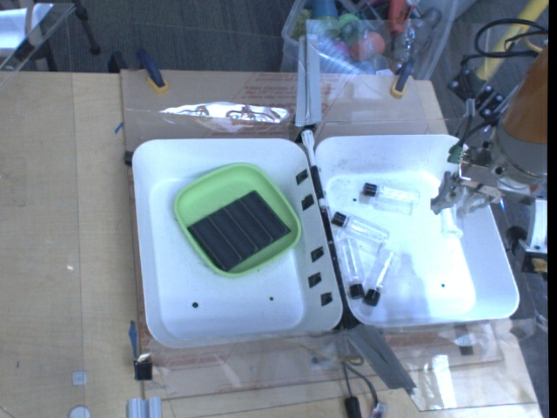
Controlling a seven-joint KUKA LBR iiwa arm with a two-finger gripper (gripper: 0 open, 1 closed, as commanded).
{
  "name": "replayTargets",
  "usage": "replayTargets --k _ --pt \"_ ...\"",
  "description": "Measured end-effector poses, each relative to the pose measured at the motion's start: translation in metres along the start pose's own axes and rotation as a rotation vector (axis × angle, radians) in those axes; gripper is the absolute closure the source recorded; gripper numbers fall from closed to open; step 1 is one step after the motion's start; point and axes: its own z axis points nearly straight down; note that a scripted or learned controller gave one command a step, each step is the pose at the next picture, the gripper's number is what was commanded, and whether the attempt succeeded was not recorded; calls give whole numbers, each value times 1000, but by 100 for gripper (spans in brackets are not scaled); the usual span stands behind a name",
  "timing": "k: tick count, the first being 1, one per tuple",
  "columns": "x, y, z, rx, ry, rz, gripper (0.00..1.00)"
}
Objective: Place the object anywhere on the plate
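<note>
A green square plate [196,200] lies in the left bin [165,307], and a black ribbed slab [239,229] rests on its middle. Several clear vials with black caps lie in the right bin [487,290]: one near the back [387,197], one by the divider [357,226], and a cluster toward the front [370,273]. My gripper [448,209] hangs low over the right bin's right half, just right of the back vial. A pale clear shape sits right under it, but I cannot tell whether that is a held vial.
Black clips run along the ridge between the two bins [313,233]. A clear tub of colourful toys [374,11] stands behind the bench. Crumpled plastic film [226,111] lies behind the left bin. The arm's body and cables crowd the right edge [522,146].
</note>
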Motion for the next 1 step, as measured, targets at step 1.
replayTargets --k 1 --pt "0 0 0 0 0 0 0"
